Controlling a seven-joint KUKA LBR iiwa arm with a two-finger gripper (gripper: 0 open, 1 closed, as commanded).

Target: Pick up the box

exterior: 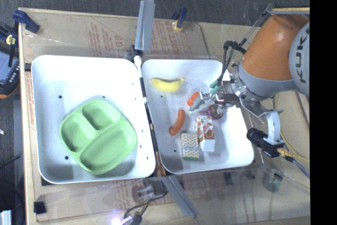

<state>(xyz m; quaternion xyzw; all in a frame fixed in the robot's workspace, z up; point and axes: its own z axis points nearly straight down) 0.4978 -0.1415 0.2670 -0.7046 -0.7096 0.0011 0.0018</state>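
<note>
At twelve o'clock of the red-and-white carton box (205, 133), my claw (209, 104), grip state undeterminable, risks snagging the adjacent patterned green packet (190, 146).

arm (279, 55) cut off (right edge), gripper (208, 103) blurred

Lime-green divided plate (98, 137) in the left white bin (42, 113); right of centre — yellow banana (168, 84), orange-red sausage (177, 121), red-and-white printed box (205, 133).

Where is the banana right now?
The banana lies in the right bin, near its far left corner, beyond the hot dog and left of the hand.
</note>
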